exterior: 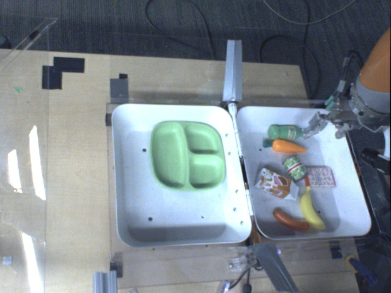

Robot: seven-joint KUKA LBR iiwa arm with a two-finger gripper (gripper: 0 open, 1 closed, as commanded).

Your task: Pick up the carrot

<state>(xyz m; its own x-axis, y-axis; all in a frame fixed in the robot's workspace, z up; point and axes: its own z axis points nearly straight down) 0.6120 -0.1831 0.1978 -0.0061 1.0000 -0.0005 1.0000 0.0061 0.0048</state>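
Nearest the camera, a sausage point(291, 220) and banana point(311, 210) lie in the right bin point(360, 215). Farther back, the carrot point(288, 146) rests just below a green bottle point(284, 131). Beside them hovers the gripper point(319, 122); whether its jaws are wide or narrow I cannot tell.

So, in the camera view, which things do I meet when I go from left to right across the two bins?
Green tray in the left bin → snack packet → small can → red-and-white packet → gripper, by the right bin's far right corner.
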